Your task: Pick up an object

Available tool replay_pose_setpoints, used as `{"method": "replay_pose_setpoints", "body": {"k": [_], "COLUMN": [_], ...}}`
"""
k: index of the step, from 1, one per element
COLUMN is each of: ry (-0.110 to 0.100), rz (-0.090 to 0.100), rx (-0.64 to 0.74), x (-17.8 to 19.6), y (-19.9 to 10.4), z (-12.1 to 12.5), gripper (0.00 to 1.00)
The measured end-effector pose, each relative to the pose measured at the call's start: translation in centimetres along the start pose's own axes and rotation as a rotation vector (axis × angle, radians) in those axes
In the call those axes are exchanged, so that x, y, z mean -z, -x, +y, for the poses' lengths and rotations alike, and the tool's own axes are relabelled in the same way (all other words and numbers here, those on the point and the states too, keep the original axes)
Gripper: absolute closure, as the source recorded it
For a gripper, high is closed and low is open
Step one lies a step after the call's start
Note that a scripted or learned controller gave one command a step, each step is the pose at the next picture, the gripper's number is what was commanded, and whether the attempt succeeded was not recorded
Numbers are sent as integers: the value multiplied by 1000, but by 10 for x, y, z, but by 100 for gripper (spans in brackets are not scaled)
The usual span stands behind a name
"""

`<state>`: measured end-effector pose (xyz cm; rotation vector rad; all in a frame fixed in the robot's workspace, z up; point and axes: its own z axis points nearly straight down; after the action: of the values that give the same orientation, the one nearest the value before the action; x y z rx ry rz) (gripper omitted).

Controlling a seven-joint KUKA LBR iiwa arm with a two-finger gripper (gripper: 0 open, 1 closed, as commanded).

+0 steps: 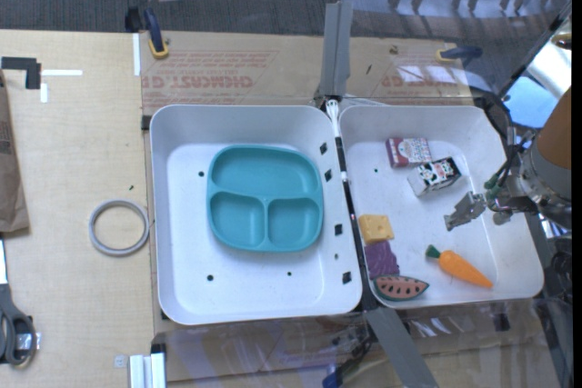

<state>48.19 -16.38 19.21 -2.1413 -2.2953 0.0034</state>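
The right bin (364, 141) holds a red carton (409, 151), a white carton with black patches (435, 175), a yellow square cracker (376, 227), a purple piece (382, 261), a watermelon slice (401, 288) and an orange carrot (462, 267). My gripper (465, 210) hangs over the right part of this bin, just below and right of the white carton and above the carrot. It is open, and nothing sits between its fingers. The grey arm comes in from the right edge.
The left bin (173, 195) carries a teal divided plate (266, 198). On the wooden bench to the left lie a grey tape ring (119, 226) and scissors (14, 336). A raised divider (341, 195) separates the two bins.
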Motion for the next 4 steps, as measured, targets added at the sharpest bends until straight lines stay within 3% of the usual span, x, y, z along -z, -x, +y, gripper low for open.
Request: {"method": "replay_pose_setpoints", "body": {"k": [1, 2, 3, 4], "ry": [1, 1, 3, 3], "rz": [1, 0, -2, -3], "rx": [107, 33, 311, 240], "x": [-102, -102, -101, 32], "y": [25, 8, 25, 3], "z": [-6, 60, 120, 176], "gripper": [0, 0, 0, 0]}}
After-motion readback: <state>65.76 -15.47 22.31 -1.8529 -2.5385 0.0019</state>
